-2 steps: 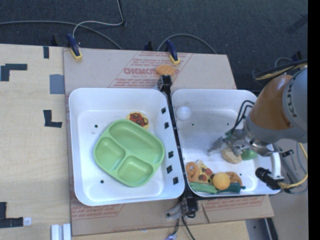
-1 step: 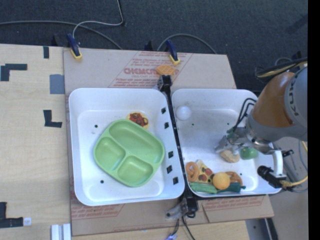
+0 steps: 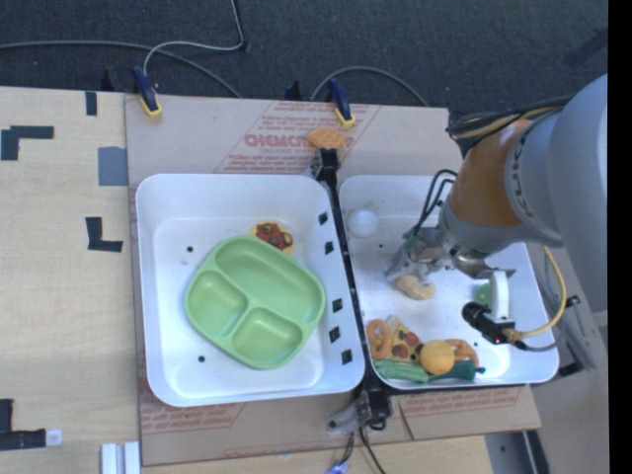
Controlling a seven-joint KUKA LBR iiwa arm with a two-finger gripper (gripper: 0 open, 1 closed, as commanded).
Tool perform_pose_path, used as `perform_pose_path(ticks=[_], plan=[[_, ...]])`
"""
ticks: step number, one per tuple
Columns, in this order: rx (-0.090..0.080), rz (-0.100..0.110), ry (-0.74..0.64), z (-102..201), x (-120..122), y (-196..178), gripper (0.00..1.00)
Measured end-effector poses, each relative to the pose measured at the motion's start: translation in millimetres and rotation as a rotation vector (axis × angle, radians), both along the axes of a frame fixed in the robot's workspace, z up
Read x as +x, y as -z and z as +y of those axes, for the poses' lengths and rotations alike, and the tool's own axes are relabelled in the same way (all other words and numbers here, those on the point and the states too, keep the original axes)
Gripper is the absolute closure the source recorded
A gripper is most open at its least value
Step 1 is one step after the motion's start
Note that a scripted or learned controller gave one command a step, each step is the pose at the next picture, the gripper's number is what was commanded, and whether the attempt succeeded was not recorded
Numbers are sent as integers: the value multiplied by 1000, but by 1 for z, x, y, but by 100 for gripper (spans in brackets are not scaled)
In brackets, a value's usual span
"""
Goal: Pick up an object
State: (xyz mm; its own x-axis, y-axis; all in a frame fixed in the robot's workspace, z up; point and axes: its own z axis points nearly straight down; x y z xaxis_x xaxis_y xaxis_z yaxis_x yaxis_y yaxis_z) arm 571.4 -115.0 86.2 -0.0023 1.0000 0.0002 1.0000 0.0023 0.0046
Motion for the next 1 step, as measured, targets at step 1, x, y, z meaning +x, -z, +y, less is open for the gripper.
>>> perform_pose_path(ticks=[1], plan=[[1,5,-1,89,-64,-98,100]])
